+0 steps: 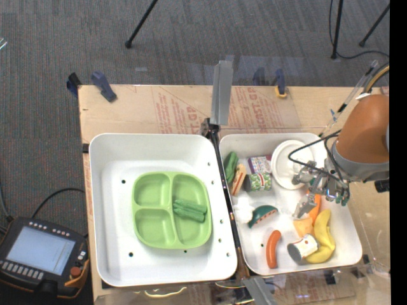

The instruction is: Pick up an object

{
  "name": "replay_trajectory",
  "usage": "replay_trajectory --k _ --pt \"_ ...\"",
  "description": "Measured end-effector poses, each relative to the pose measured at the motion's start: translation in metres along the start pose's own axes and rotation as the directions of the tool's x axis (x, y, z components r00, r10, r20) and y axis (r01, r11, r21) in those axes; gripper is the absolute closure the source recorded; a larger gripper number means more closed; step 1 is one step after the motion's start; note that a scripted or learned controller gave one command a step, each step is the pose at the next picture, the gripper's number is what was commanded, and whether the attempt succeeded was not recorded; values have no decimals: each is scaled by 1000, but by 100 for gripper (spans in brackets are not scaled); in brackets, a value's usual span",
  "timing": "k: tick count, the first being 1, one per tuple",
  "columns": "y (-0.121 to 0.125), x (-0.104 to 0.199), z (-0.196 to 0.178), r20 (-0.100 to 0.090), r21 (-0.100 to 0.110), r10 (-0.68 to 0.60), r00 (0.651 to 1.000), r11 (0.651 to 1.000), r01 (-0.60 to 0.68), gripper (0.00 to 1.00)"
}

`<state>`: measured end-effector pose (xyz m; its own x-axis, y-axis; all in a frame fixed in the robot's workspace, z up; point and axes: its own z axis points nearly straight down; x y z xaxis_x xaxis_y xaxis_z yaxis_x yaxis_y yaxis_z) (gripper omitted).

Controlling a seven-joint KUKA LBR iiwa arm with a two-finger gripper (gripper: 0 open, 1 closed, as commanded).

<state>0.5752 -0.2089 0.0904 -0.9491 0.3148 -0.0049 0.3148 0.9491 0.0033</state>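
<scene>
My gripper (pixel 316 192) low in right white bin (pixel 254 267), over orange wedge-shaped piece (pixel 308 210) beside yellow banana (pixel 323 229). Jaw state: cannot tell. Nothing visibly lifted; grasp and lift remain, I judge.

Both bins, left (pixel 105 170) and right (pixel 346 230), appear as smooth white plastic with a slight sheen. The divided plate (pixel 152 224) is matt light-green plastic. The banana (pixel 324 230) and the sausage (pixel 273 248) look like smooth, glossy moulded plastic. The bench top (pixel 152 110) is raw, matt board with red printed lettering. The floor (pixel 63 37) is rough grey carpet.
</scene>
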Motion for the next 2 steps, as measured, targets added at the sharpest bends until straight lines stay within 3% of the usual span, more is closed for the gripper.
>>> replay_trajectory --k 1,2 --pt "-15 65 0 0 1 80 997 997 -80 0" --pt "47 98 0 2 0 155 988 988 -155 0"
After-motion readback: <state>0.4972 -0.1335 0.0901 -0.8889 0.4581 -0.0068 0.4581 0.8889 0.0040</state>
